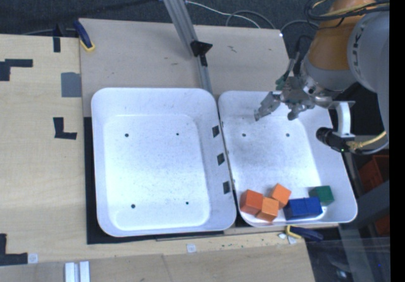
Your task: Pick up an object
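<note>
Your claw hangs spread wide and holding nothing over the far end of the right bin, well apart from the blocks. Bring it to the near edge, where the orange cubes, blue block and green block crowd together. I judge the green block, at the cluster's right end, the easiest to grip.

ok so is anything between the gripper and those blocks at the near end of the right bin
Nothing visible. The gripper hangs over the far end of the right bin, and bare bin floor lies between it and the orange blocks, blue block and green block bunched at the near edge.
</note>
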Action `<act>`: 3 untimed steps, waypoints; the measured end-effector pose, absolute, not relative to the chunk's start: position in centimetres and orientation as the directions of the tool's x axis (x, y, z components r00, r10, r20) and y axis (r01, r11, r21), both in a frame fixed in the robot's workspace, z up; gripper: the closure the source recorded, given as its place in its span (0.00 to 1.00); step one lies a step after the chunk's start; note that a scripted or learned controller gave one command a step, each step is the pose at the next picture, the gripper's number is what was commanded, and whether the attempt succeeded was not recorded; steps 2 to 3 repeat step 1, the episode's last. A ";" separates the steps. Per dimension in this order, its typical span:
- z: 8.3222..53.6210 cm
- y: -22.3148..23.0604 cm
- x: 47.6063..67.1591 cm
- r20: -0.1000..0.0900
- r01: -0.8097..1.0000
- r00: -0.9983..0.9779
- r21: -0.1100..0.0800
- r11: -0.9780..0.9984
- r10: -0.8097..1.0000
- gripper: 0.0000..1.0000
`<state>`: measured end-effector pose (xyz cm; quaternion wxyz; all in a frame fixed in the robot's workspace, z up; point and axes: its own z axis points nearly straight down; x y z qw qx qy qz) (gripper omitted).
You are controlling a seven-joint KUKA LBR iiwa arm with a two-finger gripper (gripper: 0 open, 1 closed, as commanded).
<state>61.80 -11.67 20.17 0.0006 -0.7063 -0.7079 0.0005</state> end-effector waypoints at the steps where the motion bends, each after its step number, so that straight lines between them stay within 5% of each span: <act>1: 25.3 -14.2 58.6 -0.002 1.000 0.001 0.003 -0.001 1.000 0.00; 3: 25.3 -14.2 58.6 -0.002 1.000 0.001 0.003 -0.001 1.000 0.00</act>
